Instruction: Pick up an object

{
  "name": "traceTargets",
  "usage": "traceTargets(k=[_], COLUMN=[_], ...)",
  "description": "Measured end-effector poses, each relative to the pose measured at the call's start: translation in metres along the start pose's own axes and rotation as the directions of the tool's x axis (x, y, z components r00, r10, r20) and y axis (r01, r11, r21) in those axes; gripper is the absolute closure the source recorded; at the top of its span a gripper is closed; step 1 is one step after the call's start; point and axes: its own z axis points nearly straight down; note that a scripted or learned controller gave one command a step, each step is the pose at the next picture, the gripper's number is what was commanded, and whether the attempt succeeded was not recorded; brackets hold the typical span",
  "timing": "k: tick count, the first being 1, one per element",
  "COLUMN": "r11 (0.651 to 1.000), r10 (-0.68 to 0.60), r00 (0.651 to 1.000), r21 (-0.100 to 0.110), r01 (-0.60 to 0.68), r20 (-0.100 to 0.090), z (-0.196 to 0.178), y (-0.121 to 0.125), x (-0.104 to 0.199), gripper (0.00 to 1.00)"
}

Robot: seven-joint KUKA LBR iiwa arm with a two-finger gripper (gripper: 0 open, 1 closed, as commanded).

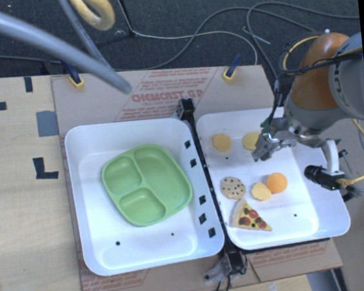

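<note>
Green tray [147, 184] in left bin [88, 203], toy foods in right bin [306, 219], gripper [263, 147] low inside, grasp unclear

Even, bright overhead light, soft shadows, white bins [82, 184] slightly glaring, grey foreground pole [41, 40] blurred

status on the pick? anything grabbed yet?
Done: the arm has reached into the right bin, with the gripper low beside a yellow piece. In hand: nothing visibly held. The cookie, pizza slice, orange ball and the other yellow pieces all lie on the bin floor. Left: grasp one and lift it.
</note>
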Motion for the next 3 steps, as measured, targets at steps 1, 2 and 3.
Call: traceTargets(k=[1, 2, 3], r11=[1.0, 1.0, 1.0], r10=[0.0, -0.005, -0.004], r00=[1.0, 1.0, 1.0], r21=[0.0, 0.004, 0.007], r01=[0.0, 0.005, 0.004], r20=[0.0, -0.003, -0.002], z=[-0.053, -0.065, -0.059], y=[0.002, 0.007, 0.004], x=[0.0, 0.052, 0.103], gripper=[1.0, 1.0, 1.0])
